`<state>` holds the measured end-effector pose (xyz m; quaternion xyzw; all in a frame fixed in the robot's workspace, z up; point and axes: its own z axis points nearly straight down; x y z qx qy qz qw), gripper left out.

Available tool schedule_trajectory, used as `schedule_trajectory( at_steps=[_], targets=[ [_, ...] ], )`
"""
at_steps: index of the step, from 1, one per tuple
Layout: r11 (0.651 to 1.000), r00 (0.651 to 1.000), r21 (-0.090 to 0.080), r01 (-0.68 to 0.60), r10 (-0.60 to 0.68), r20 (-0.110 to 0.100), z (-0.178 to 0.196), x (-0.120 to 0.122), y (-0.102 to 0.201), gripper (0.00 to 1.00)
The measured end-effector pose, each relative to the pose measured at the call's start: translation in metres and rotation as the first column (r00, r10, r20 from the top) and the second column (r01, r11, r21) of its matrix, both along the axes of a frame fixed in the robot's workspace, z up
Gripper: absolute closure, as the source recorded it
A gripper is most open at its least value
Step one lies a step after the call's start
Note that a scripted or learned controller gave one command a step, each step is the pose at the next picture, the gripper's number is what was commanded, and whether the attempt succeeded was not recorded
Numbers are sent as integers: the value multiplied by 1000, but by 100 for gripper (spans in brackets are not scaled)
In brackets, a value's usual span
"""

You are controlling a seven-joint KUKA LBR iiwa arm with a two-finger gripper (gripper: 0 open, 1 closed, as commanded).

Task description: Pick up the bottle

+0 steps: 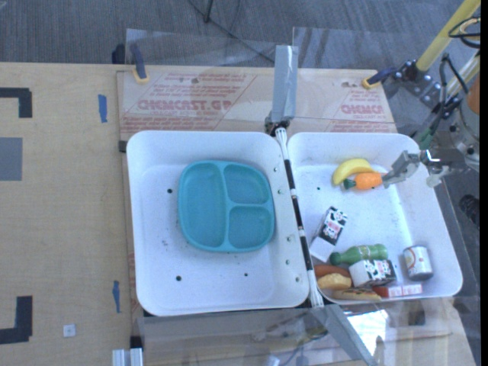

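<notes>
While the teal plate (226,205) sits alone in the left bin (149,227), the green bottle (358,255) lies on its side at 6 o'clock in the right bin (450,269), beside a can (416,261). Gripper (398,171) hovers at 2 o'clock near banana (349,169); grip state: cannot tell. Approach step; next, travel toward 6 and descend over the bottle.

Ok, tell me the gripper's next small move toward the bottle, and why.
Probably swing toward the near side of the right bin: the gripper sits by the carrot and banana, while the green bottle lies near the front corner.
</notes>
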<state>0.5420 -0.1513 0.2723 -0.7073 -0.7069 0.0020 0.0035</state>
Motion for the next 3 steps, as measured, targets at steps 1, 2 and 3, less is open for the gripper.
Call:
schedule_trajectory(
  at_steps=[1,2,3],
  targets=[
    [1000,1000,1,1,-1,-3,7,0,0,100],
    [996,996,-2,-89,89,5,161,3,-67,100],
    [999,999,-3,-41,41,6,160,79,-72,100]
  ],
)
